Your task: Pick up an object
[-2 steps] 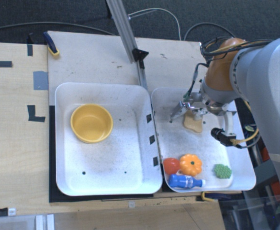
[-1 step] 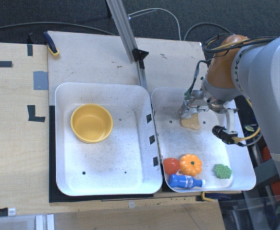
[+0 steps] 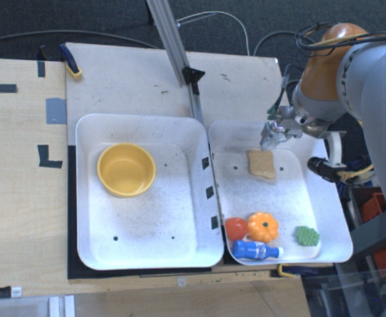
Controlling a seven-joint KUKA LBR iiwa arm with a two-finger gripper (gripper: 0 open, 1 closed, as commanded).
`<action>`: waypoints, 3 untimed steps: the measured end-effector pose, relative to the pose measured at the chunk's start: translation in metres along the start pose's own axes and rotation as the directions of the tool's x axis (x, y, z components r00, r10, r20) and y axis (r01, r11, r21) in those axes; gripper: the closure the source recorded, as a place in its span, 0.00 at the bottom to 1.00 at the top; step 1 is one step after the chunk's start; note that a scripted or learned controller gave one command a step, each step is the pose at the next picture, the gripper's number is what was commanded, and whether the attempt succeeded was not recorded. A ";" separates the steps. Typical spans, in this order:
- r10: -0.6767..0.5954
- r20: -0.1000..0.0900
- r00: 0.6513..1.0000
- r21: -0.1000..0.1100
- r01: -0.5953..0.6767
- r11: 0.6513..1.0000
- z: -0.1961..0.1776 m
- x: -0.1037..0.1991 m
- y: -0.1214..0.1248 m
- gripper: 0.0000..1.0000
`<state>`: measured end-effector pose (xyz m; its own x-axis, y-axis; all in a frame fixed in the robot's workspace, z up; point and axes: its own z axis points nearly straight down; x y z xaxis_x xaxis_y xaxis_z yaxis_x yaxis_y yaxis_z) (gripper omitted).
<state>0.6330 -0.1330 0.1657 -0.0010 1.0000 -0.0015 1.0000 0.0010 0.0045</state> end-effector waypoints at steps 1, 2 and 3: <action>-0.001 -0.001 1.000 0.001 0.001 1.000 -0.045 0.004 0.007 1.00; -0.001 -0.001 1.000 0.003 0.001 1.000 -0.066 0.005 0.008 1.00; -0.004 -0.003 1.000 0.007 0.004 1.000 -0.063 0.047 -0.002 1.00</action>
<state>0.6304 -0.0854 0.2286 -0.0046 1.0000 0.0011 1.0000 0.0046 -0.0025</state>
